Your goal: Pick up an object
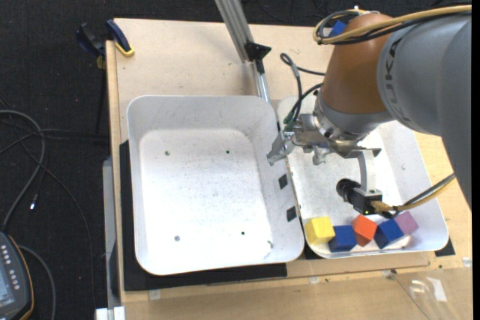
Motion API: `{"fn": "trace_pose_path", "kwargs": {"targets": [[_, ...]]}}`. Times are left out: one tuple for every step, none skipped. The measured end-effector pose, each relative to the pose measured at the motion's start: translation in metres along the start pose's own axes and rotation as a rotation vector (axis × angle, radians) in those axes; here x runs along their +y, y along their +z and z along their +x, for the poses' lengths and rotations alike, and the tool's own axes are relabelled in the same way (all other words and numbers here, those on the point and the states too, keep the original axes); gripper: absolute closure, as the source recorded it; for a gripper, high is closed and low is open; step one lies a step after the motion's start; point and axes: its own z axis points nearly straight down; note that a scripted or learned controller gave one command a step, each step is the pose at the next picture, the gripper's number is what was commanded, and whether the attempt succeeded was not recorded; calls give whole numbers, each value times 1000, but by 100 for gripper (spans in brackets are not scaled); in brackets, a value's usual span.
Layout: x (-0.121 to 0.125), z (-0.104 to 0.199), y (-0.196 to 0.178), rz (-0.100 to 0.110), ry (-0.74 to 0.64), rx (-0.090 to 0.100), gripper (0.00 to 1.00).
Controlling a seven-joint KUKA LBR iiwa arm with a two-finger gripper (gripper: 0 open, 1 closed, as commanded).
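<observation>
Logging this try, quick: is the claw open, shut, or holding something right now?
Claw: cannot be told from this view; it hangs over the right shallow white bin.

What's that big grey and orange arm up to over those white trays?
A robot arm is reaching over the right white bin, meant to pick up an object. Its gripper hangs by the wall next to the left white bin. Five small blocks sit bunched along the near edge: yellow block, first blue block, orange block, second blue block, purple block. All lie apart from the gripper.
</observation>
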Motion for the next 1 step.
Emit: {"fn": "trace_pose_path", "kwargs": {"targets": [[-57,9,-100,-10,5,-2,0]]}}
